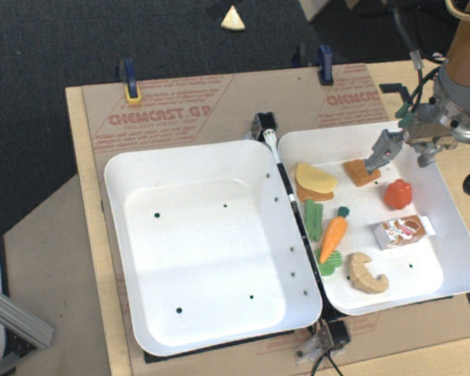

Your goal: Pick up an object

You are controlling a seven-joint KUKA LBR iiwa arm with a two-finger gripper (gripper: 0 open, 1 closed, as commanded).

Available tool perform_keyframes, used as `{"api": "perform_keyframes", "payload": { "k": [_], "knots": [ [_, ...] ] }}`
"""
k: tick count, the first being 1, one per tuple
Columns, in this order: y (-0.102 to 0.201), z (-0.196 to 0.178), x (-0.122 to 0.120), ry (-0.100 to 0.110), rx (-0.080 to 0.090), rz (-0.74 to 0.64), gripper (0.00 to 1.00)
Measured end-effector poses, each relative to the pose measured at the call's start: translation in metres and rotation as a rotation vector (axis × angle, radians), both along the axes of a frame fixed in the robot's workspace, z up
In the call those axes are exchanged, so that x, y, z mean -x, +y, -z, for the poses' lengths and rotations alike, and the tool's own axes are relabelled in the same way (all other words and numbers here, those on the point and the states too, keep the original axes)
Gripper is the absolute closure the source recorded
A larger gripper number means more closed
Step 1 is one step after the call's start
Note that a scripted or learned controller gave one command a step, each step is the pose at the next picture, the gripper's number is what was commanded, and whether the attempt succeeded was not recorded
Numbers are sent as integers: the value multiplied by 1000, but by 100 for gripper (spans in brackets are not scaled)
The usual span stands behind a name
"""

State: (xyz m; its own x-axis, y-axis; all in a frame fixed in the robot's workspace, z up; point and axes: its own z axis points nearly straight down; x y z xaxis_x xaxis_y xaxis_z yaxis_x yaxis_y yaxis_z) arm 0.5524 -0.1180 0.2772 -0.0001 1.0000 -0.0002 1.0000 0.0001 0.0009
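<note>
The board (208,102) under the bins reads "CHEMCAST GP" in red, twice along its far edge. Left bin (134,186) first, then the right bin (462,258), holding a sandwich (315,182), green beans (315,218), a carrot (333,235), a croissant-shaped pastry (366,273), an orange cracker (358,172), a red tomato (398,194) and a small printed packet (402,231), writing too small to read. The arm (463,81) leans in from the right, gripper (401,151) spread open, one finger (379,152) over the cracker, nothing between them.
</note>
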Motion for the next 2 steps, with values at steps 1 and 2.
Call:
{"api": "perform_keyframes", "payload": {
  "k": [1, 2],
  "knots": [
    [89, 84, -46, 8, -5, -9, 0],
    [82, 68, -46, -1, -1, 0, 100]
  ]
}}
